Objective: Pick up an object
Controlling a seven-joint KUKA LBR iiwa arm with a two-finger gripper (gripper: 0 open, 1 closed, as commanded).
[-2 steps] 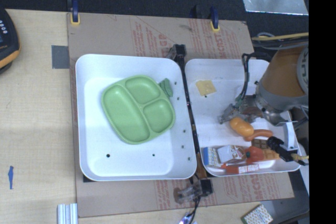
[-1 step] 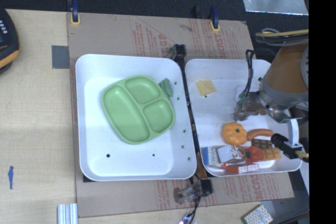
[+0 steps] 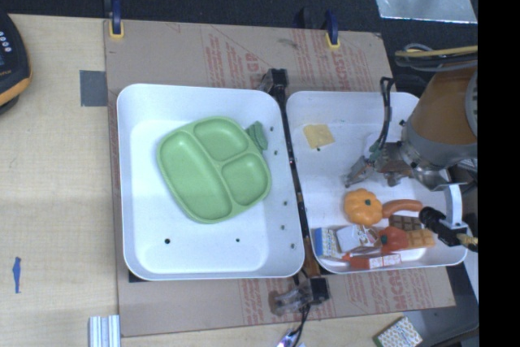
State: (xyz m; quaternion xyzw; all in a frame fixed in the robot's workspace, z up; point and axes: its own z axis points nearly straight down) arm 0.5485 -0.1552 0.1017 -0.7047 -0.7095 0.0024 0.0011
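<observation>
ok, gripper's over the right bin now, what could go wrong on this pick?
1. The gripper sits just above the orange pumpkin-like toy; that round shape may slip or roll away.
2. The toys near the right bin's front wall are packed tight, so a descent could nudge neighbours or grab two.
3. The yellow piece lies flat, hard to pinch.

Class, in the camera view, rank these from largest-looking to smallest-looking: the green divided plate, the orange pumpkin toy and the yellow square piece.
1. Green divided plate, by far the largest.
2. Orange pumpkin toy.
3. Yellow square piece, slightly smaller than the pumpkin; the margin is narrow.
</observation>
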